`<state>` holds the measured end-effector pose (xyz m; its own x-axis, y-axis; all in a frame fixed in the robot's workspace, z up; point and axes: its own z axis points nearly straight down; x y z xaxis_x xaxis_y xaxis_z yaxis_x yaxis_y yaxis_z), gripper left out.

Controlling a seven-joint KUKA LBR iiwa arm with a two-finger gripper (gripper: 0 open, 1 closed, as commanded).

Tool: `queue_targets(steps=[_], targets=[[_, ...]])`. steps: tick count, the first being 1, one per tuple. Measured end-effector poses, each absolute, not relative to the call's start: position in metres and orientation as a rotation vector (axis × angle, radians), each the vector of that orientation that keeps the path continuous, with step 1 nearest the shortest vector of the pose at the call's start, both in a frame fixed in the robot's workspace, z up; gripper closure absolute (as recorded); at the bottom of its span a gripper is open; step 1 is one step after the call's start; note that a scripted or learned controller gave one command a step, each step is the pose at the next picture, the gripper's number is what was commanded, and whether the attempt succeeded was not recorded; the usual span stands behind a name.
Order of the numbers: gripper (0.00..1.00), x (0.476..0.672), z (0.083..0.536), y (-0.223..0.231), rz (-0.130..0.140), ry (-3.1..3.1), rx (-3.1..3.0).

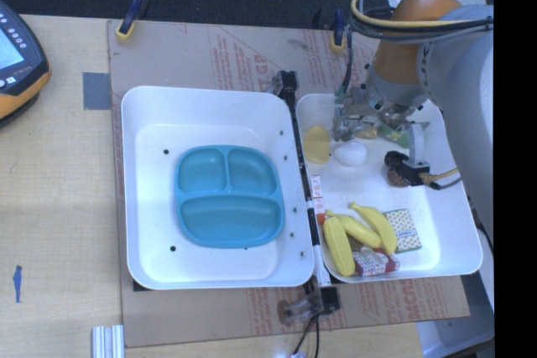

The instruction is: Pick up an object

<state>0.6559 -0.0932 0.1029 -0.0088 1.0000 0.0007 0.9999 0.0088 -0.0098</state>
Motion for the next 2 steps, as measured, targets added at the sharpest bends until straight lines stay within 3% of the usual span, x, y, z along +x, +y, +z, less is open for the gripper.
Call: queue_targets(steps=[1,2], targets=[[1.0,0.6574,0.1895,-0.1515,-0.001,-2.226,-2.227],[0.0,0.6563,0.1837,-0.148,0.004,-2.224,-2.217]])
